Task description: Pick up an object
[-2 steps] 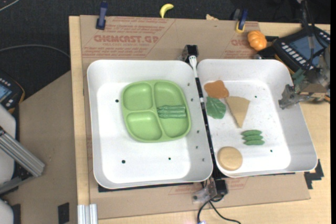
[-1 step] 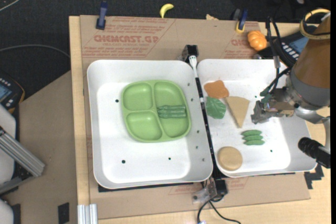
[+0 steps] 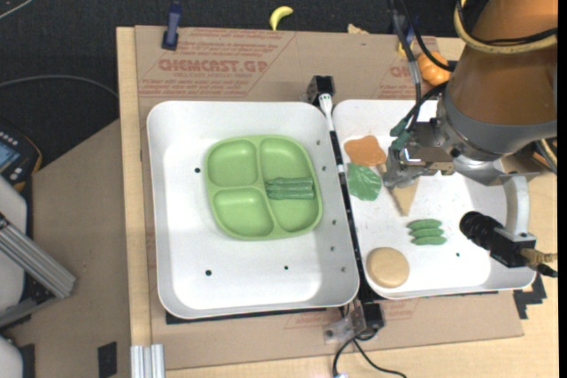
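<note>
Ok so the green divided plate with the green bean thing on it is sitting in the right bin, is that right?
Not quite. The camera view shows the green divided plate in the left bin, not the right one. The rest holds: a green bean-like piece lies on the plate, across its right-hand compartments.
</note>
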`<state>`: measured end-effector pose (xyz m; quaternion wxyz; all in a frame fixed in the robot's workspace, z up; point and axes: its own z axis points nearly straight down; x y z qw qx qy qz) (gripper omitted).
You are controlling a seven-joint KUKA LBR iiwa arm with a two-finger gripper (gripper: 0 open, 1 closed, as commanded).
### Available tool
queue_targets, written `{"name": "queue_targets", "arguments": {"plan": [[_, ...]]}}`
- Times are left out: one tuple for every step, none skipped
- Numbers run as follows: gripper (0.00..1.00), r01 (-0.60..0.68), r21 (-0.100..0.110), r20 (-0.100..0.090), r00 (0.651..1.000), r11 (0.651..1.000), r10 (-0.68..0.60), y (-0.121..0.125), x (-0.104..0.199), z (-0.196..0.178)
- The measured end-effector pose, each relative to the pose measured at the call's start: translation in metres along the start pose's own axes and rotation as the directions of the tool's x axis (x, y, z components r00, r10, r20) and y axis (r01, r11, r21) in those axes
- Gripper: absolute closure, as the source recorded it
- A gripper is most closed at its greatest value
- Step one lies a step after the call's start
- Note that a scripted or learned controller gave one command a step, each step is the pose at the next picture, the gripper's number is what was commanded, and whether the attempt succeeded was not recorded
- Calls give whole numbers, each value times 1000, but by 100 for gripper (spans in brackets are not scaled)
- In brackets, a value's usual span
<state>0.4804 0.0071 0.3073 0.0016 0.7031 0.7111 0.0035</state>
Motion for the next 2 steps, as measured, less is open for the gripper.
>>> {"name": "queue_targets", "arguments": {"plan": [[100, 2, -6, -3, 1000, 1000, -2, 2, 97, -100], [100, 0, 2, -2, 1000, 1000, 0, 2, 180, -136]]}}
